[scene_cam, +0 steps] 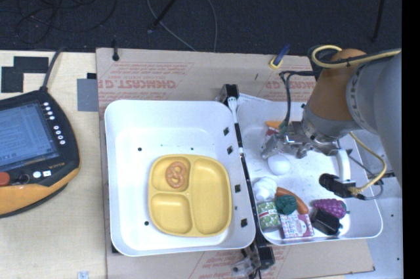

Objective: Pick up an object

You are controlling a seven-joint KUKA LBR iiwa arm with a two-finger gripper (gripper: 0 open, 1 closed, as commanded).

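The grey arm hangs over the shallow white right-hand bin, in the reach-down step. Its gripper sits directly above a small white egg-shaped object, perhaps touching; how far it is open I cannot tell. Next, a firm closing on it, then a lift.

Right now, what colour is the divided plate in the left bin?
Yellow; the plate shows in the camera view.
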